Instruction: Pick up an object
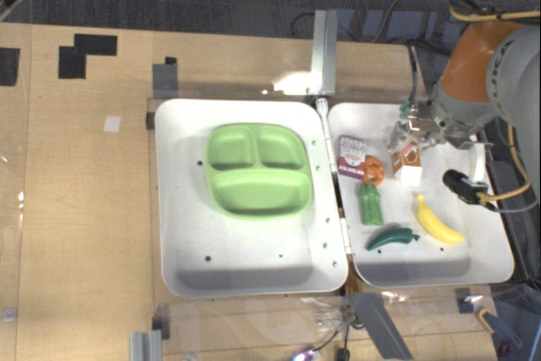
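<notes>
I see nothing lifted yet: the gripper (412, 139) hangs over the small brown-and-white box (408, 166), which lies just beyond the banana (439, 222), and I cannot tell whether it is open or closed. The box's long axis seems to point away from the banana's far tip. By my judgement, closing and lifting remain.

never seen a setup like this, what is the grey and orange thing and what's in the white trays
One camera fixed above a bench looks down at a slant. The grey and orange thing is a robot arm reaching in from the right; its end effector hangs over the right bin. That bin holds a banana, a green bottle, a dark green vegetable, a purple packet, a small orange item and a small box. The left bin holds a green divided plate. Whether anything is gripped, I cannot tell.
</notes>
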Controlling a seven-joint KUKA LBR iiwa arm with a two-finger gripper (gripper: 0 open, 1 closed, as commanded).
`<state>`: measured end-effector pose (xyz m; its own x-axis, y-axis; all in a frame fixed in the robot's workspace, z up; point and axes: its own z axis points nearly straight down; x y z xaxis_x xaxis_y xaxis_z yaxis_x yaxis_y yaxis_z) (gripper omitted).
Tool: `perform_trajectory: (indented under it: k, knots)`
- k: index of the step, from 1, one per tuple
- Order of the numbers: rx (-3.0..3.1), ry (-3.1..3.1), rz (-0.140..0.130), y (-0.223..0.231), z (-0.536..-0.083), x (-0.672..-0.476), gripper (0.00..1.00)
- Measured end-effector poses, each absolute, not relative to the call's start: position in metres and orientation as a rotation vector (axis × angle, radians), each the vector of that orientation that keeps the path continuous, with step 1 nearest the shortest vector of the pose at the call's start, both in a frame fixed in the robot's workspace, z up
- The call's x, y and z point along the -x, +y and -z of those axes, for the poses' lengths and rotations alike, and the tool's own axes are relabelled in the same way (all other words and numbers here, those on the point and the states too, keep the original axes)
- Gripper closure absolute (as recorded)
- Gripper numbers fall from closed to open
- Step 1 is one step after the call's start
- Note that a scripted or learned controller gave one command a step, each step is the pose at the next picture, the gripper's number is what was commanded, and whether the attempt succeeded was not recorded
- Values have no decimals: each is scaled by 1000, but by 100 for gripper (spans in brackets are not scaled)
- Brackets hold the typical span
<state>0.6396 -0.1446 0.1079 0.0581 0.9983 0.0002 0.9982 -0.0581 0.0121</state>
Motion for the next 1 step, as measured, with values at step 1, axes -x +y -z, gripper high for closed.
perform_trajectory:
  k: [1]
  knots:
    - [-2329,2102,-7,-72,-234,-620,100]
